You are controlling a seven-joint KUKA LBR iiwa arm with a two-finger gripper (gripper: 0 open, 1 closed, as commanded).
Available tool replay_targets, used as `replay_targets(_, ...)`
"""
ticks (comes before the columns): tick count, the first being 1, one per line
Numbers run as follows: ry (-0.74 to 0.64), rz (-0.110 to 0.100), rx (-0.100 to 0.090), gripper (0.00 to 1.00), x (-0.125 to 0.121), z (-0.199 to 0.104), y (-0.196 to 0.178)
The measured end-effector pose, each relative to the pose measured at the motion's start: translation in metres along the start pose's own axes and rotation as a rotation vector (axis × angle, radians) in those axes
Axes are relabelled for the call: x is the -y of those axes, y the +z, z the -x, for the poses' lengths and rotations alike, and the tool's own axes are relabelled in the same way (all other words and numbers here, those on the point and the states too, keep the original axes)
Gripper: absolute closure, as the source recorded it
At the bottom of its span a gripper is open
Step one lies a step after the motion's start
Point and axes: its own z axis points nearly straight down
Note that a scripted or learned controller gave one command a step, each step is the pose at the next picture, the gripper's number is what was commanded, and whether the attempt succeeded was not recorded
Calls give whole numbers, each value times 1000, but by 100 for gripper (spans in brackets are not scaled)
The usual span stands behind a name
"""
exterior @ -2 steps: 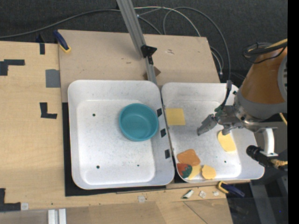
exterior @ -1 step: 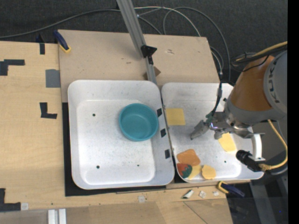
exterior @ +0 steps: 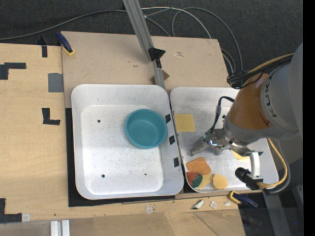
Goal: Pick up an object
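your gripper (exterior: 201,148) hangs low in the right bin (exterior: 197,96), just above the orange piece (exterior: 199,165); whether it is clenched you cannot tell from here. centre it over that piece before closing

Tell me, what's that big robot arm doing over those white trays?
The robot arm's gripper is down in the right bin, just above a little pile of orange and yellow pieces. A yellow square lies nearby. A blue bowl sits alone in the left bin. It's trying to pick something up, with nothing visibly grabbed.
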Motion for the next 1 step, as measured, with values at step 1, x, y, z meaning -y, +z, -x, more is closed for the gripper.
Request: replay_targets(1, -1, 4, 0, 100, -1, 0, -13)
